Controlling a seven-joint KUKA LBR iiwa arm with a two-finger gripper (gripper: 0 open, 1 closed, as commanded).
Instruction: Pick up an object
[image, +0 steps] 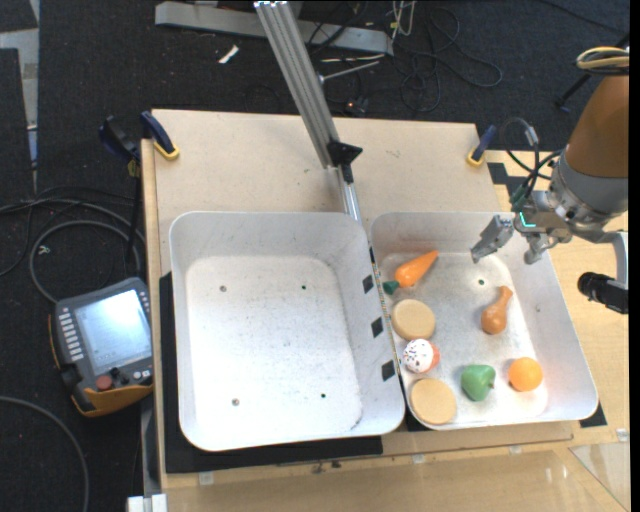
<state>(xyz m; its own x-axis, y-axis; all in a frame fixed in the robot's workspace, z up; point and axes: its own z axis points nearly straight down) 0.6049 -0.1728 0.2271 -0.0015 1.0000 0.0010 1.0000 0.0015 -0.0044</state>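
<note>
The bench (260, 165) is a big tan board with two white bins on it, side by side. The left bin (190, 300) has only small dark specks on its floor. The right bin (560, 330) holds all the toys.

The arm (600, 140) comes in from the right, high over the far right corner of the right bin. Its gripper (512, 243) hangs above the back part of that bin. The two fingers are spread apart and nothing is between them.

In the right bin, from big to small: a round tan cookie (433, 399) lies at the front, near the wall between the bins. Another round tan cookie (413, 320) lies farther back along the same side. An orange carrot (416, 267) lies tilted near the back left. A brown drumstick (495, 311) lies in the middle, below the gripper but apart from it. A green pepper (478, 380) sits at the front, with an orange fruit (525, 374) just beside it on the right. A small white ball (419, 354) with red spots sits between the two cookies.

A grey pendant (105, 345) with a screen lies on the floor to the left of the bench.
</note>
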